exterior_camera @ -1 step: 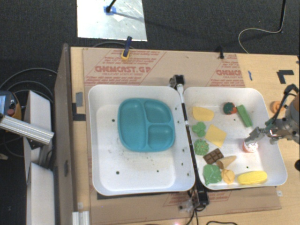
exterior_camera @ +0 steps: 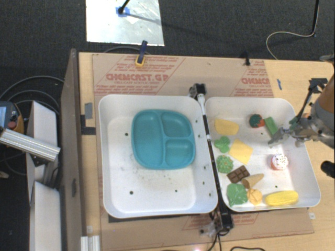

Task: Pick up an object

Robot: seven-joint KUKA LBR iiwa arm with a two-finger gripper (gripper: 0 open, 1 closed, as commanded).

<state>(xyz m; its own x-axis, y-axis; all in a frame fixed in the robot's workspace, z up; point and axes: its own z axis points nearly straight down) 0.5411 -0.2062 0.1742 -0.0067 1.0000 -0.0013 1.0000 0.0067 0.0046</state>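
Gripper [exterior_camera: 287, 133] low over right bin [exterior_camera: 301, 163], jaws spread, gripping nothing. Green block [exterior_camera: 270, 125] just left of jaws; pink-white die [exterior_camera: 279, 161] just below. Teal tray [exterior_camera: 163, 139] far left.

Even overhead light, soft shadows; glare on foil sheet [exterior_camera: 124, 13]; image slightly soft, grainy.

Two white bins [exterior_camera: 120, 203] sit on a tan bench [exterior_camera: 78, 140] under a brown board with red lettering [exterior_camera: 137, 77]. The left bin holds a teal divided plate [exterior_camera: 163, 139]. The right bin holds yellow wedges [exterior_camera: 241, 151], green leafy pieces [exterior_camera: 224, 164], a brown chocolate bar [exterior_camera: 238, 174], a yellow corn cob [exterior_camera: 281, 197], a green stick [exterior_camera: 270, 125], and a white ball with red dots [exterior_camera: 279, 161].
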